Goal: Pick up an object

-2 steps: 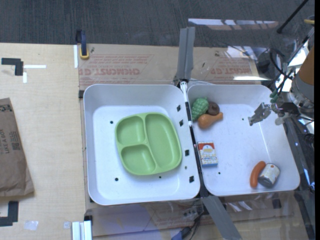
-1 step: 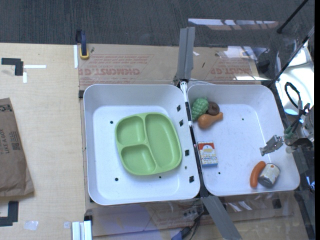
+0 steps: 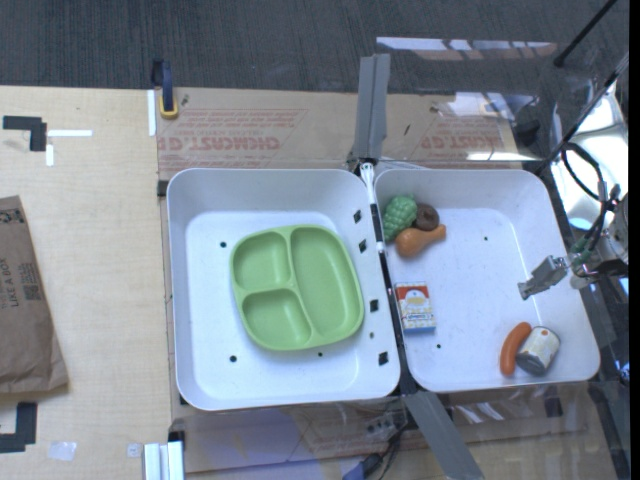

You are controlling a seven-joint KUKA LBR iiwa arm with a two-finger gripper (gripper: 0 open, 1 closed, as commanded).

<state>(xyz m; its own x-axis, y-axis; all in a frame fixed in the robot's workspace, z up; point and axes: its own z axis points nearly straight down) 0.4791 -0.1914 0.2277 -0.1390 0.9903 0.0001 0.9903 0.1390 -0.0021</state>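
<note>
You have several candidates in the right bin (image 3: 470,373). A small box (image 3: 415,307) lies flat near the divider between the bins: probably light and stiff, best taken across its narrow sides. An orange sausage-shaped toy (image 3: 514,348) and a white can (image 3: 539,350) lie touching each other near the front right corner; the can looks hard and smooth and, lying on its side, may roll if you nudge it, so close across its body, not its ends. The sausage looks light and is likely slick, so grip it at mid-length. At the back left corner a green knobbly toy (image 3: 399,215), a brown round piece (image 3: 427,216) and an orange pear-like toy (image 3: 418,238) sit crowded together against the wall, awkward to single out.

The left bin (image 3: 190,298) holds a green divided plate (image 3: 297,288).

Your hand (image 3: 545,276) sits above the right bin's right side, close to its wall, back from the can. You cannot tell whether it is open or closed, and nothing shows in its grip.
</note>
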